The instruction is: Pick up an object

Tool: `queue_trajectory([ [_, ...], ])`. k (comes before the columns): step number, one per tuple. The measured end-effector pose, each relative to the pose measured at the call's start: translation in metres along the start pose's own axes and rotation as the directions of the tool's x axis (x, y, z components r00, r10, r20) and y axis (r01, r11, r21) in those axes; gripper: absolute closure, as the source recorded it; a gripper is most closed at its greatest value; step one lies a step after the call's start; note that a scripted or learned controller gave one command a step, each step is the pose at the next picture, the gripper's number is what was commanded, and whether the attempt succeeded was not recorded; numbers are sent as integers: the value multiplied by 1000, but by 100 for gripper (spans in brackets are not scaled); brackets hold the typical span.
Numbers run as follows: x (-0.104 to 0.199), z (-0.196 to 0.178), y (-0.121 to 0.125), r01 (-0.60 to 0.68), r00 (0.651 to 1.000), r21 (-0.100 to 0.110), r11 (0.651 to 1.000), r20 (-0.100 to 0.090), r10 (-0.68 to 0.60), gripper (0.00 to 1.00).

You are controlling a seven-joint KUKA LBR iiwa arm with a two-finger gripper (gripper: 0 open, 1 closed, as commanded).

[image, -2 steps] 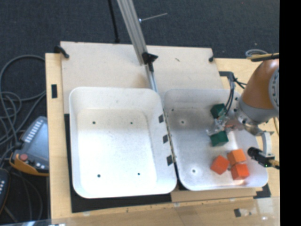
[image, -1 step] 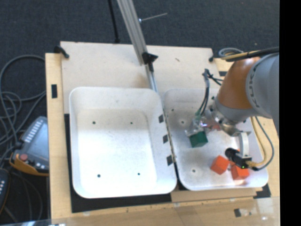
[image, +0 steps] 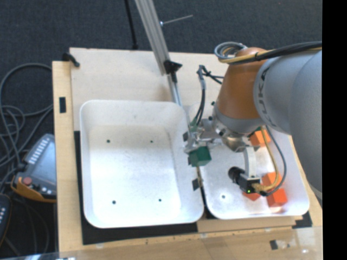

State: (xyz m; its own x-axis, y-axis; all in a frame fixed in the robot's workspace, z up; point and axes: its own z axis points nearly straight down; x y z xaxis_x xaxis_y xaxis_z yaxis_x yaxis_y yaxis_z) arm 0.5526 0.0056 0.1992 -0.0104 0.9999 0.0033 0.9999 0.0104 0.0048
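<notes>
Gripper [image: 195, 144] over right bin [image: 223, 206], green block [image: 199, 156] just beside; orange blocks [image: 276, 197] nearby.

The arm [image: 293, 91] covered most of the right bin [image: 227, 214], hiding its far and right walls. An orange block [image: 261, 138] showed only as a corner beside the wrist. An orange piece [image: 252, 195] was partly masked, its outline unclear. Whether the green block [image: 200, 156] sat within the gripper [image: 196, 144] or merely beneath it could not be told. The handheld controller [image: 37, 164] and loose cables [image: 16, 91] ran off the left edge. The metal post [image: 152, 31] was cut by the top edge.
</notes>
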Motion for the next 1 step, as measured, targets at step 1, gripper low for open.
queue_trajectory([
  [1, 52, 3, -47, -3, 1000, 7, 1000, 1, 3, 100],
])
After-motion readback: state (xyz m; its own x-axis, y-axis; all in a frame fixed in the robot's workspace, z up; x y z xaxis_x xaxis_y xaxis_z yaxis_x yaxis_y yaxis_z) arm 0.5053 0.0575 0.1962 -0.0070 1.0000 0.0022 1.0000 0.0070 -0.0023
